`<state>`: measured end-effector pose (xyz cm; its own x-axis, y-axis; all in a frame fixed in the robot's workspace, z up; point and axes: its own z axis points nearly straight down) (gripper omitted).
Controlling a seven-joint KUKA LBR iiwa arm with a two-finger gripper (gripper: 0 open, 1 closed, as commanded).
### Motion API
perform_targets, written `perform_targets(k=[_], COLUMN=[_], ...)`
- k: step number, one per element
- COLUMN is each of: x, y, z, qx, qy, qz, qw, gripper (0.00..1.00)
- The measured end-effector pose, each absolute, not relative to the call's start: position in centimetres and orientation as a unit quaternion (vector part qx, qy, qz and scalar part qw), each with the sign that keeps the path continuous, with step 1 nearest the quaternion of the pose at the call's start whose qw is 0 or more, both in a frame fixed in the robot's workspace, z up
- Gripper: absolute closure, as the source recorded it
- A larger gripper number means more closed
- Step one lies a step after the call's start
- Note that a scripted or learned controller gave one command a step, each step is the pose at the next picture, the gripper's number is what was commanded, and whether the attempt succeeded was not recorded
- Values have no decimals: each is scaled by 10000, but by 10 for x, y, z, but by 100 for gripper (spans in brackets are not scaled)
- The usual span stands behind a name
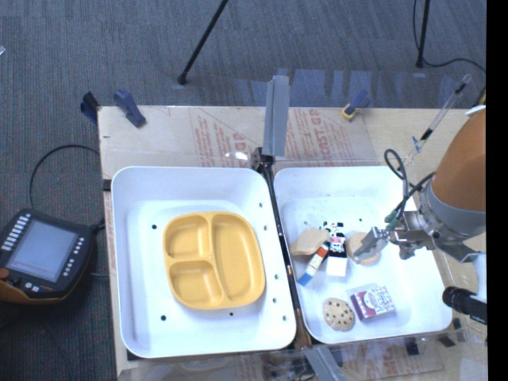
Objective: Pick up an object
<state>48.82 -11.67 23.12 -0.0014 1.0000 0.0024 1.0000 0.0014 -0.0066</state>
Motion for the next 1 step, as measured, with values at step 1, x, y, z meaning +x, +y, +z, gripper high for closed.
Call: perform_targets(k=[1], x=[548], y=[-77], z=[204], qx=[-7436], qy=[-6687], qz=[22], qw=[34], gripper=[0])
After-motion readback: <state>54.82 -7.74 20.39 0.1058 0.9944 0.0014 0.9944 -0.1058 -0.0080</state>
